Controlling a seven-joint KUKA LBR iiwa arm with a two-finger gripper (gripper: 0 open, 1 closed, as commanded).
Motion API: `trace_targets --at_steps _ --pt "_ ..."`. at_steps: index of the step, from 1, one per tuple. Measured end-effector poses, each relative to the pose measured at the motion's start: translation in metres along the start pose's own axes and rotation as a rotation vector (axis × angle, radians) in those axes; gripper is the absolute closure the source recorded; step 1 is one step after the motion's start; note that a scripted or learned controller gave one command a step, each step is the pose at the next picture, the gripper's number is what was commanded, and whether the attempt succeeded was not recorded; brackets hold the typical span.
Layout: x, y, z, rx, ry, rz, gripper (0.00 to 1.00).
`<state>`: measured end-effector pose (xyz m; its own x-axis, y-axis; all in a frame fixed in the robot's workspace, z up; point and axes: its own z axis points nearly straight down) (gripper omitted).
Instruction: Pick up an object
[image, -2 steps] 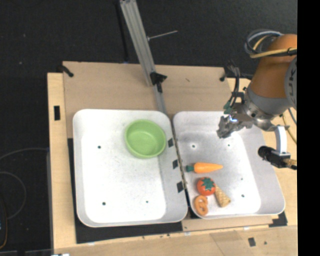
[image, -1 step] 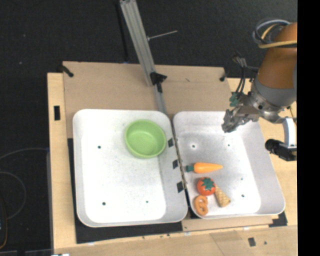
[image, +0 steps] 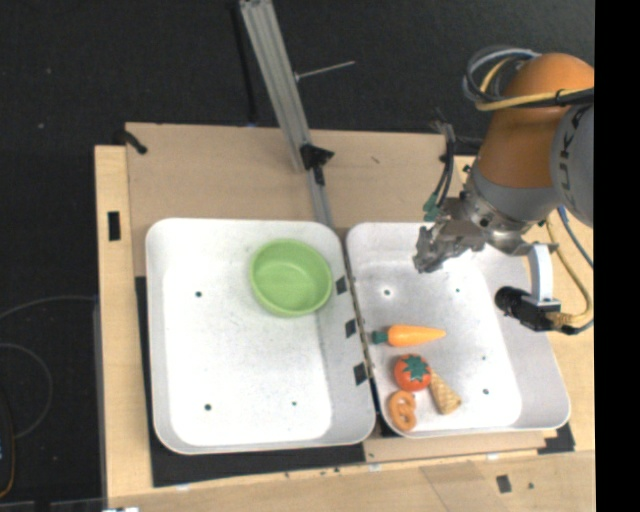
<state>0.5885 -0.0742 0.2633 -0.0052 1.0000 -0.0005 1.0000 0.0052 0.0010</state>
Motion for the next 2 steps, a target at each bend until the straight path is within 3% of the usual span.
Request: trace_targets --at_steps 2 --pt "0.106 -0.003 0.008 -0.001 0.002 0.0 1.0"
